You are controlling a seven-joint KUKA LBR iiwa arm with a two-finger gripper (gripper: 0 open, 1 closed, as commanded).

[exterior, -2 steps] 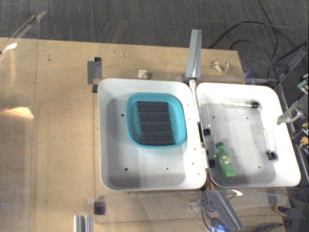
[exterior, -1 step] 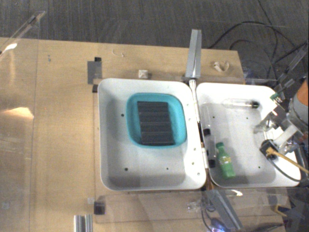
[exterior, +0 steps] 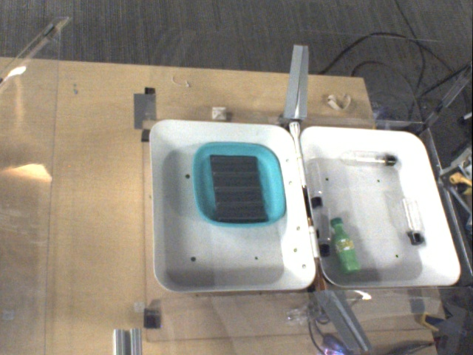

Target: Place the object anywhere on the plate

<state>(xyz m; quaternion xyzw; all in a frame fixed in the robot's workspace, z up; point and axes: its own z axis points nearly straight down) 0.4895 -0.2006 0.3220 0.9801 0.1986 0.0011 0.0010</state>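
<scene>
Teal plate in left bin; green bottle in right bin; wooden bench on grey carpet

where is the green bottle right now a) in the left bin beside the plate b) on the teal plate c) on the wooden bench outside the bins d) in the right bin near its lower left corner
d: the green bottle lies in the right bin, near its lower left corner, while the teal plate sits in the left bin.
</scene>
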